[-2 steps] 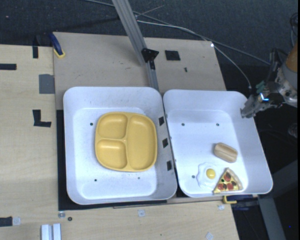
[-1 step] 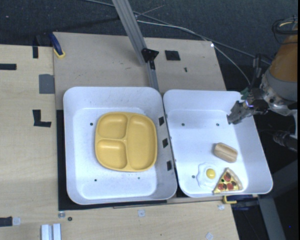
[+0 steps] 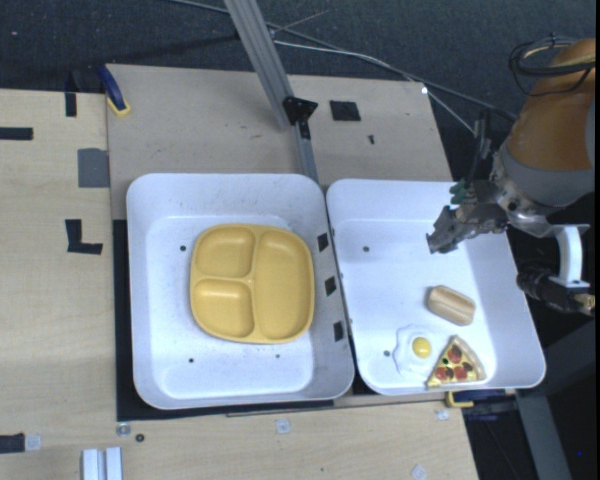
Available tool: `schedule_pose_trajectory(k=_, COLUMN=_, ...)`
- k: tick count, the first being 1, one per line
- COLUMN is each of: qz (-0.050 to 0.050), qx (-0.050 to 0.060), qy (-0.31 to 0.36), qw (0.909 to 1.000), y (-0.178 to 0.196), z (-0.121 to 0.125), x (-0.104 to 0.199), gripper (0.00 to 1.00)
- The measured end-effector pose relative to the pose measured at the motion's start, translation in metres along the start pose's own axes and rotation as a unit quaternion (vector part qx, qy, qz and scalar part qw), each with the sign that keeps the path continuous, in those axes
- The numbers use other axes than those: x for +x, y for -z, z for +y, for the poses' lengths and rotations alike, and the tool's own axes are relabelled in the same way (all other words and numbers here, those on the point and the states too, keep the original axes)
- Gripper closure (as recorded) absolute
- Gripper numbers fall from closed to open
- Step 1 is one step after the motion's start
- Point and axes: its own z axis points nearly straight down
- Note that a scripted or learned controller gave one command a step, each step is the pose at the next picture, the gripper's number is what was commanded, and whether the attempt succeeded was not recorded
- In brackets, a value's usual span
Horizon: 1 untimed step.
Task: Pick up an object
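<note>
Here the end effector (image 3: 446, 236) hangs over the upper right part of the right bin (image 3: 380, 208), near that bin's far wall, and whether it is parted or closed I cannot tell, since it reads as one dark mass from this angle; nothing shows in its grip. The chief risk, in my judgement, is a descent onto bare bin floor: straight beneath the end effector the floor looks bare, and the candidates all lie nearer the camera than it. The bread roll (image 3: 450, 304) is the closest, just below it in the view. Farther that way, by the front wall, the fried egg (image 3: 416, 350) and the pizza slice (image 3: 456, 362) lie just beside each other, possibly touching, so a grasp there could nudge one while closing on the other; both are flat and may slip out. The front wall could also block a low approach. Well off to the end effector's left, the left bin (image 3: 160, 208) holds a yellow divided plate (image 3: 252, 282), broad and shallow, probably too wide to grip except at its rim.
</note>
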Motion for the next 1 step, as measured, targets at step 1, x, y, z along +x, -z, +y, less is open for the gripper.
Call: schedule_pose_trajectory(k=1, qz=0.000, qx=0.000, qy=0.001, qw=1.0000, y=0.0036, z=-0.0058, x=0.0506, gripper=1.00)
